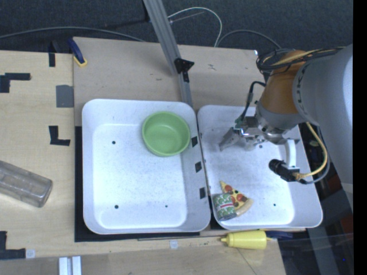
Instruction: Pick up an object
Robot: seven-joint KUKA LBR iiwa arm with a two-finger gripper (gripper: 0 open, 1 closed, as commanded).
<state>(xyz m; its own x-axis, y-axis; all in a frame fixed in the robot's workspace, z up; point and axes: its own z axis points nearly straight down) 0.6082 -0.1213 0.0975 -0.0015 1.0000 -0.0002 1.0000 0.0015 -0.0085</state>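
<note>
Over the right bin, your gripper has its fingers spread; no writing you can read shows.

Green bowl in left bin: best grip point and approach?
Take the green bowl by its rim, from straight above, one pincer finger inside and one outside. It sits upright and open; the near-side rim faces bare bin floor, away from the left bin's walls.

Green bowl, yellow bottle, white bins
</note>
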